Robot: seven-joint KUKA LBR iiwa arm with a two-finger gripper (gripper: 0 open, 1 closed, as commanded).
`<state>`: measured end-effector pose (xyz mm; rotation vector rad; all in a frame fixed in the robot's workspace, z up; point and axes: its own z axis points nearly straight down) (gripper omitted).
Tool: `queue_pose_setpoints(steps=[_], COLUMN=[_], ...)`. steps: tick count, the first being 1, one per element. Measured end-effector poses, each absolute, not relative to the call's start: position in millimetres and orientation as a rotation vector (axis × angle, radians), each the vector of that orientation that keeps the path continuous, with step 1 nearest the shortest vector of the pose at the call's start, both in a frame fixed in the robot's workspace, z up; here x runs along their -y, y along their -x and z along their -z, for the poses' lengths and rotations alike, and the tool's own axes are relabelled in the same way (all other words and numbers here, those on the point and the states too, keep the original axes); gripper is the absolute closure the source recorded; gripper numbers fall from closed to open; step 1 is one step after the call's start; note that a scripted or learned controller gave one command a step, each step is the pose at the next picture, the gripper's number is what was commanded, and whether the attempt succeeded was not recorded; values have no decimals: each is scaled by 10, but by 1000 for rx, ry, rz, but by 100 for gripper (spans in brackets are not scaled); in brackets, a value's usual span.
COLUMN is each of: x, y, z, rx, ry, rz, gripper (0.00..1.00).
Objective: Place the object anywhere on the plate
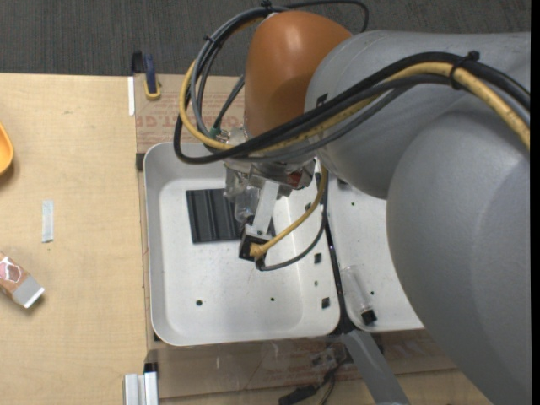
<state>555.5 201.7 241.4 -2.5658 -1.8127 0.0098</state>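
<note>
The left bin (169,310) holds a ribbed black slab (209,216), lying flat toward its 10 o'clock corner. The gripper (245,199) hangs over this bin at the slab's 3 o'clock edge and covers that edge. I cannot tell how far it is open or whether it grips anything. The right bin (359,226), largely hidden by the arm (439,184), holds a pale tube (358,289) near 6 o'clock. On the surface (76,142), at 9 o'clock from the left bin, lie a grey strip (47,222), a wrapped bar (18,282) and an orange rim (4,150).

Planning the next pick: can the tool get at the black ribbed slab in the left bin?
Probably yes: the tool hangs right at the right edge of the black ribbed slab, and nothing lies on top of it.
</note>
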Motion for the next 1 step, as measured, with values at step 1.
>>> queue_pose_setpoints(steps=[1], x=[-2265], y=[-5684], z=[-1406], rx=[2407], ry=[2016], rz=[-9], gripper=[100])
